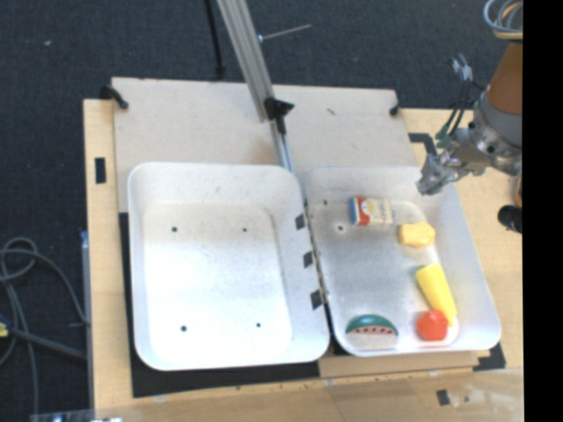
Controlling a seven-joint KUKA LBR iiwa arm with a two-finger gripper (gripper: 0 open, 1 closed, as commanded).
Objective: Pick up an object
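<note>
The arm (pixel 497 104) reaches in over the right edge of the surface (pixel 101 236), and its gripper (pixel 433 178) hangs above the far right corner of the right bin (pixel 369 262). Whether it is open or shut cannot be told; nothing shows in its grasp.

Two white bins sit side by side on the surface. The left bin (pixel 220 262) holds no loose things. The right bin holds five. A small carton (pixel 369 211) with blue and red marks lies near the far edge of that bin, just in front of the gripper. A pale yellow block (pixel 417 234) lies just beside the carton, toward the bin's right edge. A yellow cone-like piece (pixel 436 293) lies along the right edge, pointing toward the near right corner, and its near end touches a red ball (pixel 432 325) in that corner. A watermelon slice (pixel 371 329), green rim and red flesh, rests against the bin's near edge, apart from the ball.

A metal rail (pixel 246 42) slants up from the far edge of the surface, between the bins.
</note>
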